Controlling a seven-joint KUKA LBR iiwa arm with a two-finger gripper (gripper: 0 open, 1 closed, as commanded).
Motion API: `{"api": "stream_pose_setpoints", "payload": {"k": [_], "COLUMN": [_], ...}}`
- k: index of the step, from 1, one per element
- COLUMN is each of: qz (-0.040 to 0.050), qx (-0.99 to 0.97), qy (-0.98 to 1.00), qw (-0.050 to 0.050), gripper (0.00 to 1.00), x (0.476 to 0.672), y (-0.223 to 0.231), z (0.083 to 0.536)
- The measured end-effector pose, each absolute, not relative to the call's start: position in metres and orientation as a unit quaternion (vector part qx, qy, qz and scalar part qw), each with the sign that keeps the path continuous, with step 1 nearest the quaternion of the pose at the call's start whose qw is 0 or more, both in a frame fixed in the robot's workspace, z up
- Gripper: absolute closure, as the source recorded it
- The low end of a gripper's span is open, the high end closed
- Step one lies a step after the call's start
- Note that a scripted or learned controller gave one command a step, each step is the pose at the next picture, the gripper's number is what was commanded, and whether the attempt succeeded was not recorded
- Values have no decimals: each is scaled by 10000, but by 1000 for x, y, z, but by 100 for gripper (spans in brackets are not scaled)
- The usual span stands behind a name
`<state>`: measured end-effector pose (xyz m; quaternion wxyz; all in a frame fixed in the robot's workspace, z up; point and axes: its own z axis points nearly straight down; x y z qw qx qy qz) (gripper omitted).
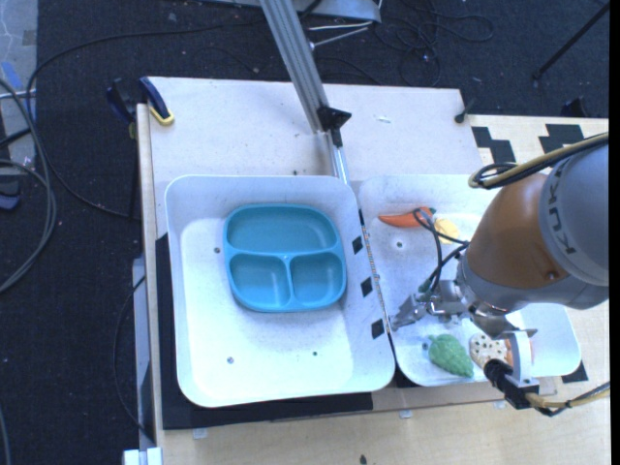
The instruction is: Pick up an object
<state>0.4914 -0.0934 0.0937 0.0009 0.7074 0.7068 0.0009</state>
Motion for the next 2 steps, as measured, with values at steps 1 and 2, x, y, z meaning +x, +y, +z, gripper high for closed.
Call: {"api": "stream_pose_setpoints", "payload": {"k": [1, 2], "qz": [20, 9], "qx": [7082, 7067], "qy": [7060, 7075], "qw": [37, 16], "gripper": [100, 100], "x": [493, 496], "y": [-94, -97], "z": [105, 148]}}
